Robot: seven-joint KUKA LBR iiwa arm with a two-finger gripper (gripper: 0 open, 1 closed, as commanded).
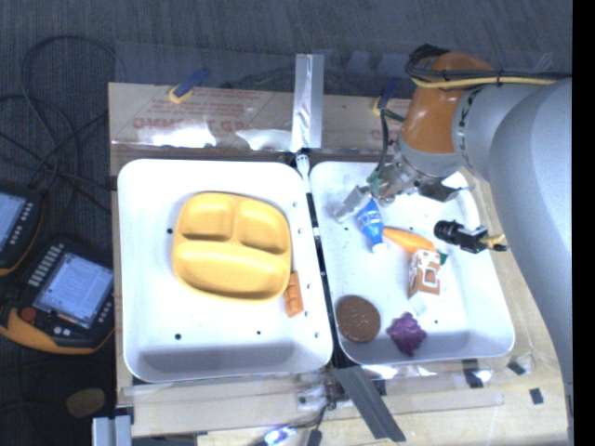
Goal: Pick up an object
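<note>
Tool stands low in the upper part of the right bin, in the upper right of the frame, at the end of the grey arm with its orange band. From this slant I cannot tell if the tool is open or closed, and nothing can be seen held in it.

The nearest thing is the blue tube. It lies just below the tool in the picture, a little to the left, and its upper end is very close to the tool tip; whether they touch I cannot tell. A small grey piece lies just beside the tool on its left.

In the right bin I count six things, one of each:
- the blue tube;
- the grey piece;
- one orange carrot, to the right of the tube and touching it or nearly;
- one small carton, just below the carrot;
- one brown round disc, near the lower left corner of the bin;
- one purple lump, near the disc on its right.

The left bin holds two things: one yellow divided tray in the middle, and one small orange piece at the tray's lower right edge, against the bin wall.

There are two white bins, side by side on the worktop.
</note>
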